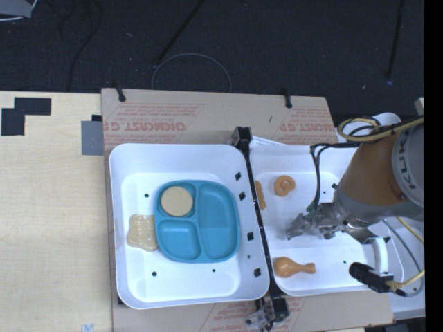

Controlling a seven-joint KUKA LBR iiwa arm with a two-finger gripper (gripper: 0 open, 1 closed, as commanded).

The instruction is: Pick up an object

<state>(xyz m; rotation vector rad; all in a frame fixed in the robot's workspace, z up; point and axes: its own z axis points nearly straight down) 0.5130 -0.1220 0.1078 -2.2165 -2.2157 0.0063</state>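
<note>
Two white bins [131, 178], one blue divided tray [208, 237], one round cracker [176, 200], one pale waffle piece [142, 232], one pretzel [284, 185], one drumstick [292, 267]

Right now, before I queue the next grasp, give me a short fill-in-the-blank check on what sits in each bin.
1. The blue divided tray lies in the ____ bin.
2. The round tan cookie rests in a compartment of the ____.
3. The drumstick-shaped piece lies in the same bin as the ____.

Missing words: left; tray; gripper
</note>
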